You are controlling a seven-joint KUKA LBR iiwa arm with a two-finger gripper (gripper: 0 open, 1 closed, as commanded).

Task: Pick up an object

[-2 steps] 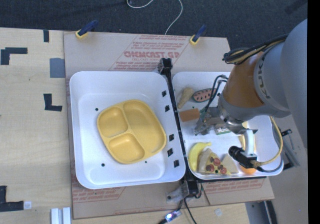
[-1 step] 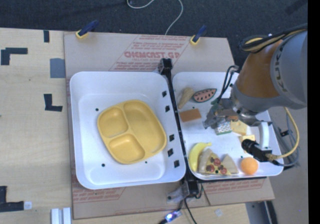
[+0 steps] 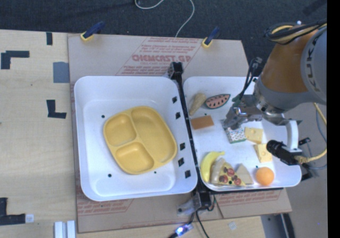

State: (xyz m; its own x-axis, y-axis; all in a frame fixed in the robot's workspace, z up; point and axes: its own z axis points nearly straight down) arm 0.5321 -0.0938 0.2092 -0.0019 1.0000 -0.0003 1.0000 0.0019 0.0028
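Left bin [image 3: 85, 125] holds a smooth yellow three-section tray [image 3: 139, 139]. Right bin [image 3: 281, 181] carries a banana [image 3: 209, 162], pizza slice [image 3: 227, 174], orange [image 3: 264, 176], cheese wedges [image 3: 254, 135], watermelon slice [image 3: 217, 100] and brown block [image 3: 202, 122]. The gripper [image 3: 234, 120] hangs mid-bin over a speckled card [image 3: 236, 135]; grip state: cannot tell.

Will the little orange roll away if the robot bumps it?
Probably a little. The orange looks round and smooth, so a nudge could set it rolling. It sits by the right bin's front corner, so the wall would likely stop it. It may also slip from pinching fingers.
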